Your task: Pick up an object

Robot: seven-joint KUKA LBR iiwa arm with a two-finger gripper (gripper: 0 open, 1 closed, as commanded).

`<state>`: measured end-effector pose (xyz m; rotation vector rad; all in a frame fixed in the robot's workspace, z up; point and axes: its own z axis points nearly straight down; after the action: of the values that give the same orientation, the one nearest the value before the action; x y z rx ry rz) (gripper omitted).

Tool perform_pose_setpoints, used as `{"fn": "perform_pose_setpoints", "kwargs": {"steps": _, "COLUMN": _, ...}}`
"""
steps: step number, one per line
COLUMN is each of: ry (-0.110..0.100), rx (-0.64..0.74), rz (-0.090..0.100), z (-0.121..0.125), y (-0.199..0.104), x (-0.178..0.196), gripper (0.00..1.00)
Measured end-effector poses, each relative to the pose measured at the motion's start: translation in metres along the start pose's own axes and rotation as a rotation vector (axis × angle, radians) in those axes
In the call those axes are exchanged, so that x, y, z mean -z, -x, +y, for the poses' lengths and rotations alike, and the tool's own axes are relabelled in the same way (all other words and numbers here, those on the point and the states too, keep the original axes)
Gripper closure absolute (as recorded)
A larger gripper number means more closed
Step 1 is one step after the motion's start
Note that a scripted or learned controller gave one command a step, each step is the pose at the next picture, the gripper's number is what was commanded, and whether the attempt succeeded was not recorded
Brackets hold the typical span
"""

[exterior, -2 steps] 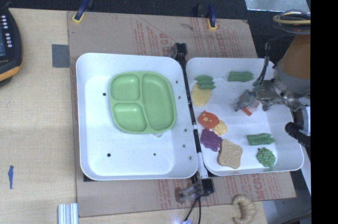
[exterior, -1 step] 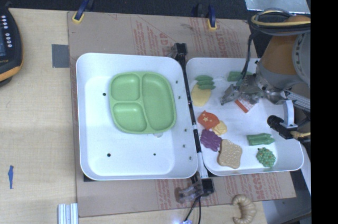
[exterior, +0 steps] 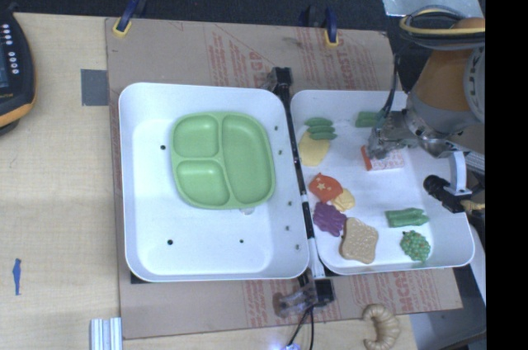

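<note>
The right bin (exterior: 445, 262) holds several toy foods: a green pea pod (exterior: 319, 128), a yellow piece (exterior: 313, 148), a red piece (exterior: 325, 186), purple grapes (exterior: 328, 218), a slice of toast (exterior: 360, 241), a green bean (exterior: 407, 217) and broccoli (exterior: 416, 245). My gripper (exterior: 385, 140) hangs low in the upper right of this bin. It sits just above a small red-and-white pack (exterior: 385, 163), close to it or touching it. A green piece (exterior: 367, 119) lies right behind the gripper.
The left bin (exterior: 148, 249) holds a green divided plate (exterior: 223, 160). A black clamp (exterior: 281, 80) sits on the wall between the bins. A black part of the arm (exterior: 444, 195) overhangs the right bin's edge. A curled brown toy (exterior: 381, 325) lies on the bench in front.
</note>
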<state>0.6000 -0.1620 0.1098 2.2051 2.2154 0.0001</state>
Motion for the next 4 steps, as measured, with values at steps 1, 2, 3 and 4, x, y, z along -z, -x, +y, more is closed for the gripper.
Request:
{"fn": "perform_pose_setpoints", "kwargs": {"steps": 1, "ry": -0.010, "rx": 0.006, "rz": 0.014, "z": -0.030, "y": -0.081, "x": 0.088, "gripper": 1.00}}
{"fn": "perform_pose_setpoints", "kwargs": {"steps": 2, "ry": -0.015, "rx": 0.001, "rz": 0.011, "z": -0.030, "y": -0.077, "x": 0.083, "gripper": 0.00}}
{"fn": "perform_pose_setpoints", "kwargs": {"steps": 3, "ry": -0.015, "rx": -0.005, "rz": 0.009, "z": 0.004, "y": 0.005, "x": 0.059, "gripper": 0.00}}
{"fn": "perform_pose_setpoints", "kwargs": {"steps": 4, "ry": -0.017, "rx": -0.003, "rz": 0.011, "z": 0.007, "y": 0.027, "x": 0.028, "gripper": 0.00}}
